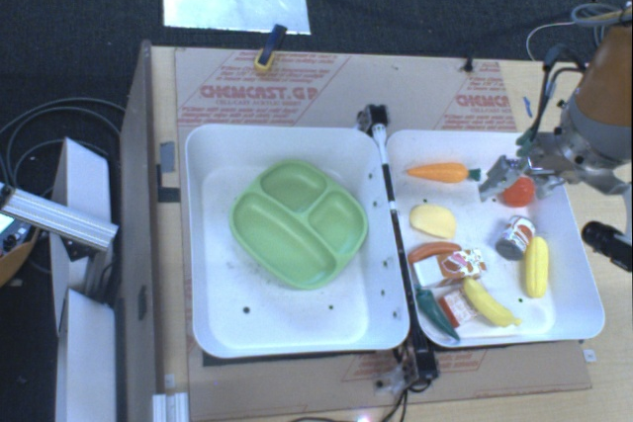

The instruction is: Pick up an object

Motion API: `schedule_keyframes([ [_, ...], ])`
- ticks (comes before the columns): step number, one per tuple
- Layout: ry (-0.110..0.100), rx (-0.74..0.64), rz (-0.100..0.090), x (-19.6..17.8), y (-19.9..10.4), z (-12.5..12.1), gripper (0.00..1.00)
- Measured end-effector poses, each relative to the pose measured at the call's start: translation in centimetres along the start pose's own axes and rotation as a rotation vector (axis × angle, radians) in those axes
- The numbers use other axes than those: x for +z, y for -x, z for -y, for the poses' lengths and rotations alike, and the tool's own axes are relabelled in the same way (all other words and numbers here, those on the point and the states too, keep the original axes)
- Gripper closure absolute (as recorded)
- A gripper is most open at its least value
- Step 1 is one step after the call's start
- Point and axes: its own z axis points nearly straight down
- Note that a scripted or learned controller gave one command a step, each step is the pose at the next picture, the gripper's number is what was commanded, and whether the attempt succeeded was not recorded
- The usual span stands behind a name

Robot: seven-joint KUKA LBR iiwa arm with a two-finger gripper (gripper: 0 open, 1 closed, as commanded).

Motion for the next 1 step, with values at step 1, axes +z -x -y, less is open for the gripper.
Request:
schedule_keyframes([
  [1, -0.009, -0.004, -0.003, 11.02, -3.17, -1.73, 0.00],
])
